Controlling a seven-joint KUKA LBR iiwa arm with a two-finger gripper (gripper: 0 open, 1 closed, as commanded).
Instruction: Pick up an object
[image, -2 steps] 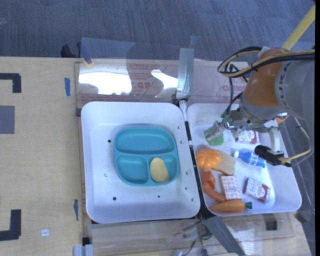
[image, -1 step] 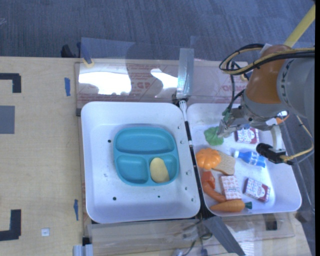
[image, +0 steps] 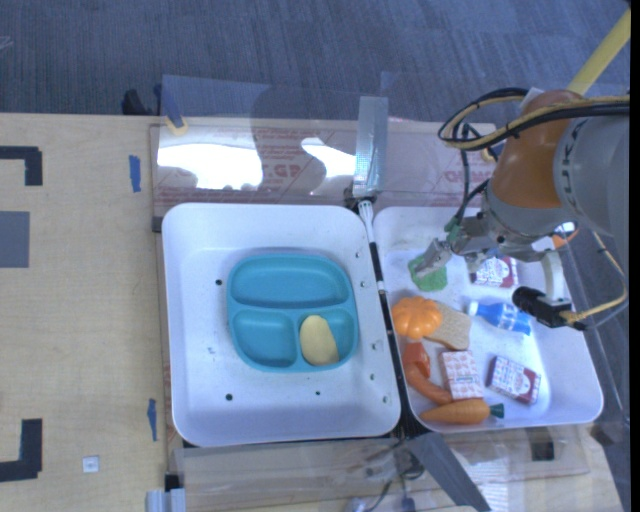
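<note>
Green obj (image: 430, 275) in right bin (image: 585, 385), clamped betw gripper (image: 436, 262) fingers, near orange pepper (image: 416, 317).

- one fixed camera, high above the bench (image: 80, 330), looking down at a slant toward 12 o'clock.
- it stands far enough back to take in both bins whole: left bin (image: 190, 400) at centre, right bin (image: 575, 385) toward 3 o'clock.
- blue floor (image: 300, 40) runs along 12 o'clock.
- the arm (image: 560, 170) comes in from 2 o'clock.
</note>
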